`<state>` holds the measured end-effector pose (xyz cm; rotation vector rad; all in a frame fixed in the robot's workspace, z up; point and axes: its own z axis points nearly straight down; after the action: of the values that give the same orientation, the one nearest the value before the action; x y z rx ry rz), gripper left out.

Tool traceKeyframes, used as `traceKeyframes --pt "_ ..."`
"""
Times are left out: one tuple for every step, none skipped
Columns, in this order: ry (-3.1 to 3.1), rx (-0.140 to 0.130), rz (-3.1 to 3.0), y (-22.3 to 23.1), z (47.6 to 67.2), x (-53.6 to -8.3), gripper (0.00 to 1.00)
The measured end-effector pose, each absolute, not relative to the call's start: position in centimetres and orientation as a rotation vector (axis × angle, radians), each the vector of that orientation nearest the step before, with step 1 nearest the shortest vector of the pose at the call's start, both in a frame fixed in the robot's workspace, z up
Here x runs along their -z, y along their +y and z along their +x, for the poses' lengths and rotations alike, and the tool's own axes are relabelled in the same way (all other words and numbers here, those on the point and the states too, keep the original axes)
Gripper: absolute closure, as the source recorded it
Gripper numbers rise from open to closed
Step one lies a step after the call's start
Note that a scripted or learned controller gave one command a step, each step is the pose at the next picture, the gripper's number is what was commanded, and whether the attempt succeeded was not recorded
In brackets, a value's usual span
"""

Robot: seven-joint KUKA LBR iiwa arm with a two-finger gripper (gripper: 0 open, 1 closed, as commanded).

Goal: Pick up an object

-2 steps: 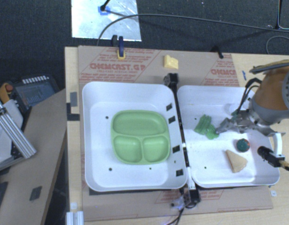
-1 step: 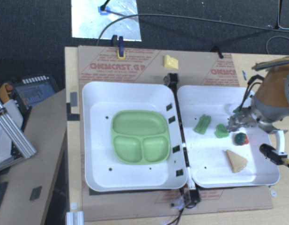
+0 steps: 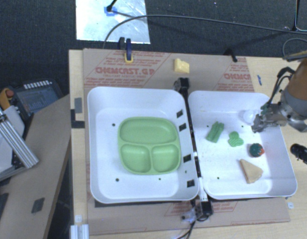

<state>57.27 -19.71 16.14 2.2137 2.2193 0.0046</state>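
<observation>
Sitting at the frame's right, the gripper [image 3: 262,119] is hovering over the right bin [image 3: 228,188]; whether its pincer is wide or narrow, I cannot tell. It should be descending squarely over the nearest piece: perhaps the small dark green-and-red toy [image 3: 256,150] lying just below.

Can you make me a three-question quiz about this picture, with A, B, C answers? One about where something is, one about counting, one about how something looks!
1. Where is the green plate?
A. left bin
B. right bin
C. on the floor

2. How many toys lie in the right bin?
A. one
B. four
C. nine

3. What lies in the plate's compartments?
A. food
B. water
C. nothing

Answers:
1 A, it sits in the left bin.
2 B: green stalk, green lump, round dark toy, tan wedge.
3 C, all three compartments show bare green.
</observation>
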Motion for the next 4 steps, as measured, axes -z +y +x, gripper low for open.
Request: traceKeyframes --pt "2.221 -0.007 2.211 -19.3 57.3 -22.5 1.00" --pt "2.222 -0.007 2.209 -18.7 57.5 -28.9 1.00" --pt "2.232 -0.005 2.210 -12.9 57.8 -29.1 1.00" --pt "2.233 -0.004 2.210 -7.4 58.4 -29.0 1.00"
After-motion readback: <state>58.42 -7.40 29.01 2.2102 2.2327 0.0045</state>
